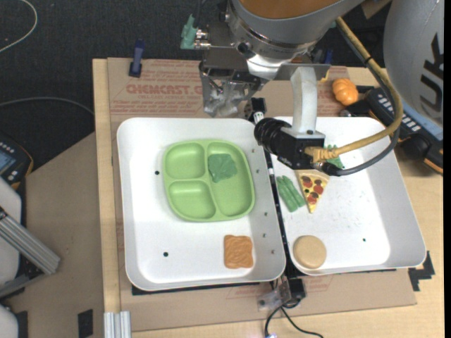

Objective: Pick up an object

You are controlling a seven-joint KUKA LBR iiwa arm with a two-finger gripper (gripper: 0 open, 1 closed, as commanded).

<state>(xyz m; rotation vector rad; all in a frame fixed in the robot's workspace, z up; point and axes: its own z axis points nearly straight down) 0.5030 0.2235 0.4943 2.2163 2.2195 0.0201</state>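
Observation:
My gripper (225,98) hangs under the grey and orange wrist, over the back rim of the left bin (141,210), blurred and metallic. Nothing shows in its grasp. In the left bin lies a green divided plate (190,189) with a dark green leafy piece (223,166) in its upper right compartment. An orange waffle square (238,251) sits near that bin's front edge. The right bin (373,210) holds a green pod (289,193), a pizza slice (312,189) and a tan round bun (309,251), all near its left wall.
A black fitting with a yellow cable (285,145) hangs over the wall between the bins. A small orange toy (344,90) lies behind the right bin. A blue clip (137,60) sits at the cardboard's back left corner.

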